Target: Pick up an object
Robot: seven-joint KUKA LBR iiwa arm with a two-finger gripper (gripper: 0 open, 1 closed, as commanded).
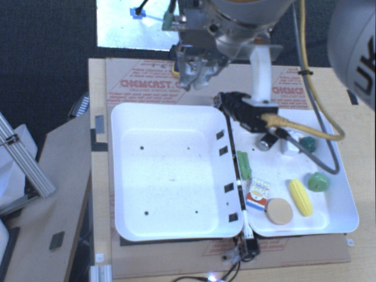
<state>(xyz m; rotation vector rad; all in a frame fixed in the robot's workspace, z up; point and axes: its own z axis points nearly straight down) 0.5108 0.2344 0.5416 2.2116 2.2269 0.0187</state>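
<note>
The gripper [194, 72] hangs above the table [147, 81], just behind the left bin [170, 169]; I cannot tell its state, as it looks blurred. In the right bin [335, 216] lie a yellow corn cob [301, 197], a tan disc [279, 211], a green lump [318, 182] and a small carton [257, 194].

Glossy white plastic bins [170, 113], matt wooden disc [279, 211], smooth yellow plastic corn [301, 197]
</note>
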